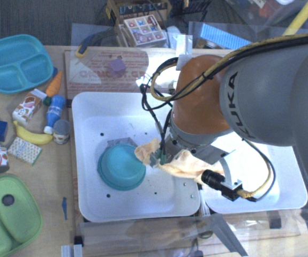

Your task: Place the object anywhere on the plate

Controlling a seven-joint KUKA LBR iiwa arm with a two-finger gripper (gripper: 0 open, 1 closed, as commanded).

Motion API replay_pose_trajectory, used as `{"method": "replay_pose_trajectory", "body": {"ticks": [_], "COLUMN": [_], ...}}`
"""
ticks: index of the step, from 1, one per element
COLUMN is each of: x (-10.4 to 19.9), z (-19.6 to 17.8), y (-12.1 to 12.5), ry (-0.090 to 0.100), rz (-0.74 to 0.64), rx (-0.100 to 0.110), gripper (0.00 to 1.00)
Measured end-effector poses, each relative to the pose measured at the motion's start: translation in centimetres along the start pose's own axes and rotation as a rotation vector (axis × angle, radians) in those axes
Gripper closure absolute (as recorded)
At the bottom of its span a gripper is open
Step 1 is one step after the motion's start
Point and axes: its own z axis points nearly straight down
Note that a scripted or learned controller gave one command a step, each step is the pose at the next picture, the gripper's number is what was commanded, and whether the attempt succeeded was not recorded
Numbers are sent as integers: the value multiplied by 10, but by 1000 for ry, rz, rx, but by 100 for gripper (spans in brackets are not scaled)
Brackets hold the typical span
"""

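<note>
Your fingers sit low in the left bin, under the orange wrist band, and they look pinched on the near-left edge of a pale yellow cloth. The view is tight there, so treat that hold as likely, not certain. The cloth lies crumpled across the rim between the two bins, its left end touching the teal plate. Expect it to be light, limp and floppy; it will drape and drag, so a bunched fold is the best place to take hold. The plate is round, smooth plastic, lying on a grey scrap. The bins are hard, glossy white on a pale wooden surface.
</note>
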Motion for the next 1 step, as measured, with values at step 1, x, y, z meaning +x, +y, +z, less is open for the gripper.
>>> {"method": "replay_pose_trajectory", "body": {"ticks": [1], "x": [15], "z": [12], "y": [48], "ry": [-3], "rz": [-28], "rx": [-4], "gripper": [100]}}
